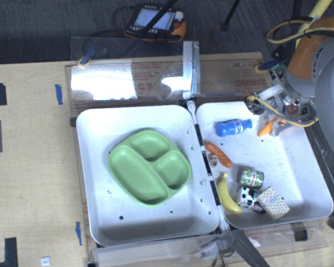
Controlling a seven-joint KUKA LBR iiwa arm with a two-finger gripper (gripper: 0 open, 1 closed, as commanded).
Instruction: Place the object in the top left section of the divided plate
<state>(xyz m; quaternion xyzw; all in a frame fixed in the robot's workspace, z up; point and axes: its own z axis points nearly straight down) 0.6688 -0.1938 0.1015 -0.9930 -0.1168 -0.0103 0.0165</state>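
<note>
hand (pixel 276 125) at right bin's (pixel 309 206) far edge, grip state unclear (an orange carrot (pixel 266 130) just beside it) | green divided plate (pixel 150 166) in left bin (pixel 95 163) | blue bottle (pixel 233 127), banana (pixel 227 194) in right bin

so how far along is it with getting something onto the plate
Nothing looks done yet: the green plate in the left bin has nothing in any section. The gripper sits at the right bin's upper right corner, near an orange item, with no object visibly between its fingers. The bottle, carrot, banana and can lie in the right bin. Picking and placing remain.
</note>
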